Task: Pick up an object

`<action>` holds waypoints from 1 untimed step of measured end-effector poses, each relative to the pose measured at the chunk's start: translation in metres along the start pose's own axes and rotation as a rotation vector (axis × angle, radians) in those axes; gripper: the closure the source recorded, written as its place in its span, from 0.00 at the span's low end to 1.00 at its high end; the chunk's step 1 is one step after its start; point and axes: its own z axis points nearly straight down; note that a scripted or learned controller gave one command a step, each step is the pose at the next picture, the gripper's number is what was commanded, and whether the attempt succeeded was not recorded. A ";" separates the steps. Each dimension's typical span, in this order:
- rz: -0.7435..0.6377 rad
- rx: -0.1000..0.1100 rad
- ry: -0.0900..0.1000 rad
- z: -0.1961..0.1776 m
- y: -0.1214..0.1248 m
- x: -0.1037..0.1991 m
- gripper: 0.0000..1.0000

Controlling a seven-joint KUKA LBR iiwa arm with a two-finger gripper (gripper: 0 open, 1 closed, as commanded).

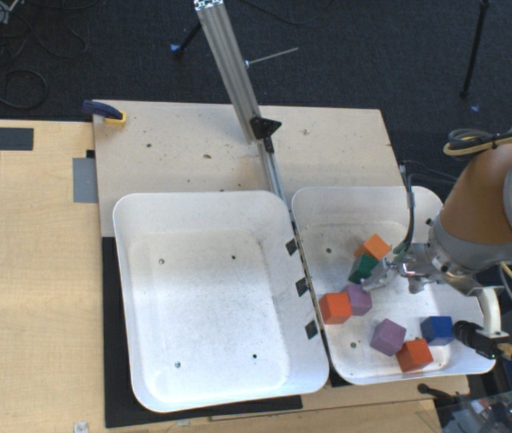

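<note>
Camera view, looking down at a slant, takes in the pale wooden worktop [31, 269] bearing two shallow white plastic bins side by side; the left white bin [202, 296] has only dark specks on its floor, while the right white bin [346, 215] holds all the small blocks, so any pick has to happen there; the grey arm with its orange band [477, 210] reaches in from the right and has its gripper [384, 271] low over the bin's middle, seemingly aimed at the cluster just beside it: a small orange cube [378, 246], a dark green block [364, 266] touching it, and a purple cube [359, 299] below; whether the gripper's tips are spread or pressed together I cannot tell, and nothing is visibly pinched, so I judge the grasp not yet made; an orange-red cube [335, 308] sits near the divider, and a second purple cube [388, 336], a blue cube [436, 329] and another orange-red cube [415, 354] lie near the front rim, well apart from the gripper; a slanted aluminium bar [233, 66] rises behind the bins.
</note>
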 end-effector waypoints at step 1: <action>-0.004 -0.017 -0.004 0.009 0.005 -0.001 0.00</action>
